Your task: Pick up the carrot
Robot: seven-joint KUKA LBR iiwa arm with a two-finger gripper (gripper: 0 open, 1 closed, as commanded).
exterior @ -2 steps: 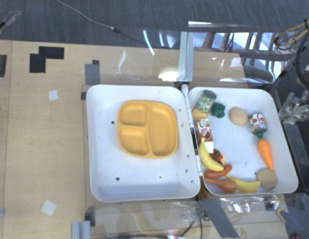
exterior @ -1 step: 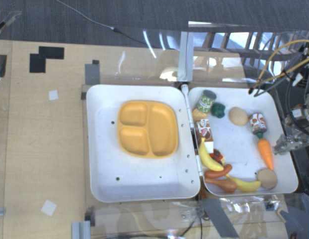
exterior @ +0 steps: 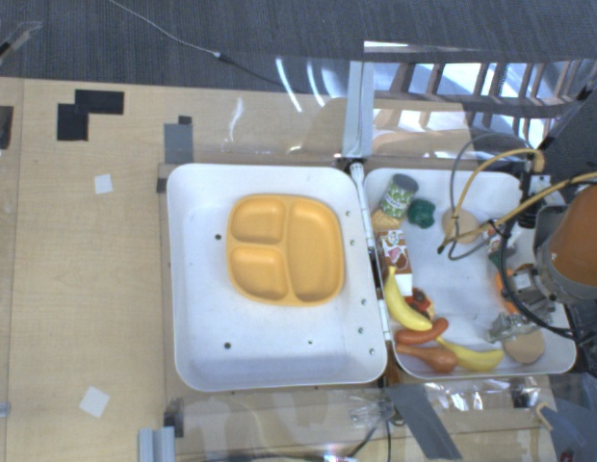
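The carrot (exterior: 501, 283) shows as a thin orange sliver near the right wall of the right bin (exterior: 472, 287), mostly hidden by the arm's wrist and cables. My gripper (exterior: 507, 327) hangs low over the bin's front right part, just in front of that sliver and right beside a tan rounded item (exterior: 526, 348). The orange band of the arm (exterior: 576, 245) sits above it at the right edge.
The right bin also holds a green can (exterior: 399, 198), a dark green item (exterior: 421, 214), a small bottle (exterior: 395, 250), two bananas (exterior: 404, 307) (exterior: 473, 357) and two sausages (exterior: 422, 336). A yellow divided plate (exterior: 284, 248) lies in the left bin (exterior: 197, 287).
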